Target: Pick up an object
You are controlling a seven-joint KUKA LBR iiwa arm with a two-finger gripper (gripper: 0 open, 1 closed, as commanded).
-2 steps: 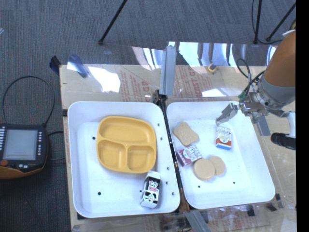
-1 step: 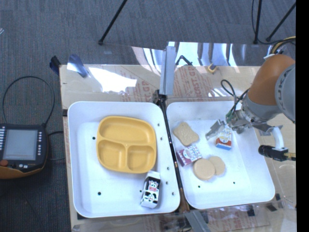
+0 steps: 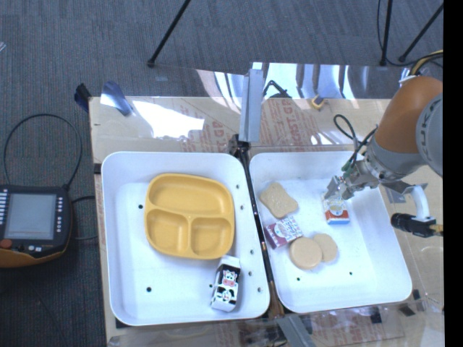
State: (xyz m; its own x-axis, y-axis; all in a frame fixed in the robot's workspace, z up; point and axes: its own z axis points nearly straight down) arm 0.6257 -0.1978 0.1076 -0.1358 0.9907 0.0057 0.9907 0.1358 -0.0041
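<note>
- Nearest to the camera, the small milk carton (image 3: 226, 288) lies at about 5 o'clock in the left bin (image 3: 119, 194), just below the yellow divided plate (image 3: 190, 215), which sits near the middle of that bin.
- Right bin (image 3: 383, 266) holds the other things: a piece of toast (image 3: 278, 199) at about 10 o'clock, a red-and-white packet (image 3: 284, 230) just under it, two round cookies (image 3: 313, 251) touching each other near 6 o'clock, and a small orange-and-white carton (image 3: 337, 213) close to the centre.
- Gripper (image 3: 341, 191) is low over this small carton, its tip just above it or touching it; I cannot tell which.
- How the gripper is set, wide or narrow, I cannot tell, because the fingertips are too small and mixed with the carton.
- By my judgement the task is not done yet: every object rests on a bin floor, nothing is lifted. What remains is to close on one thing and raise it.
- Arm (image 3: 409, 125) enters from 3 o'clock, the orange band high at 2 o'clock, the wrist bent down and toward 9 o'clock into the right bin.
</note>
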